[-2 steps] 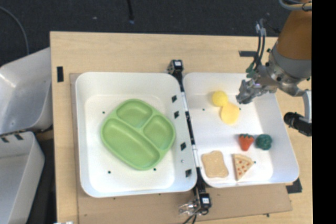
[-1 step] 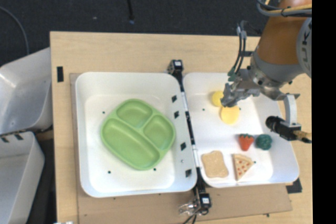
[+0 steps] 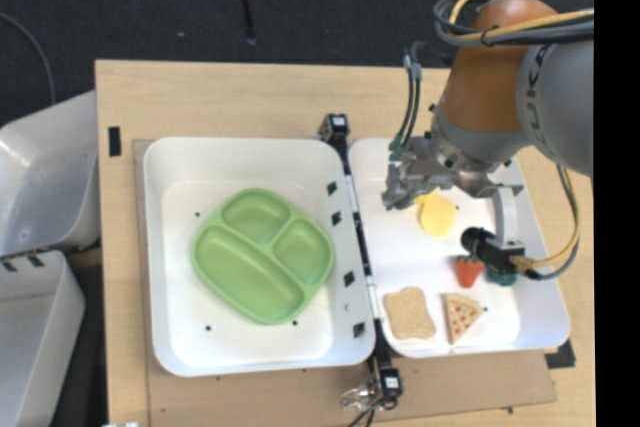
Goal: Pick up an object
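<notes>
Four items lie in the right white bin (image 3: 540,315): round yellow piece (image 3: 437,215), red strawberry-like toy (image 3: 468,270), tan bread slice (image 3: 409,313), pizza wedge (image 3: 461,317). Gripper (image 3: 402,187) hovers low, just left of the yellow piece; grip state undeterminable. Green three-compartment plastic plate (image 3: 262,255) occupies the left bin (image 3: 160,215).

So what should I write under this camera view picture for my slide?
Robot hand hovers beside a yellow toy in the right bin; a green divided plate fills the left bin.
</notes>
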Controlling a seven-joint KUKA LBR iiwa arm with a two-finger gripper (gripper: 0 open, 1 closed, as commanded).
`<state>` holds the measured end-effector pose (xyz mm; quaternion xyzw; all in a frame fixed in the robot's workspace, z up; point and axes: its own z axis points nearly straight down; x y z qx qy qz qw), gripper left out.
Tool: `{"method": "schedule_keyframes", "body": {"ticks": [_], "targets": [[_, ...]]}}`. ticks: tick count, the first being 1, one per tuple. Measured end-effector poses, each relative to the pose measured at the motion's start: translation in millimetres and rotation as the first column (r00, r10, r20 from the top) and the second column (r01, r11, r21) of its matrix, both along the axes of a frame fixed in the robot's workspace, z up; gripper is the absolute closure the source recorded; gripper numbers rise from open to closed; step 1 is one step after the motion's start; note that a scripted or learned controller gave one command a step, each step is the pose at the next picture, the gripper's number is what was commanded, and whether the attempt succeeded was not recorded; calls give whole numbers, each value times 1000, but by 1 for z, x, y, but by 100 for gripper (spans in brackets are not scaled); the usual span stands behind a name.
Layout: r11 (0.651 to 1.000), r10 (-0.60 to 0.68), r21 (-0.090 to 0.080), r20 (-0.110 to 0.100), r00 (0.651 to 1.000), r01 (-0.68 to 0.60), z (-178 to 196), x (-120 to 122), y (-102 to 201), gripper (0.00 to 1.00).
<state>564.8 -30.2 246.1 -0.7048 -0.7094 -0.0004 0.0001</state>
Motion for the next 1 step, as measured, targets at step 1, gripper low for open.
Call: {"method": "schedule_keyframes", "body": {"ticks": [1], "targets": [[1000,1,0,1,1000,-1,8,8,54,100]]}}
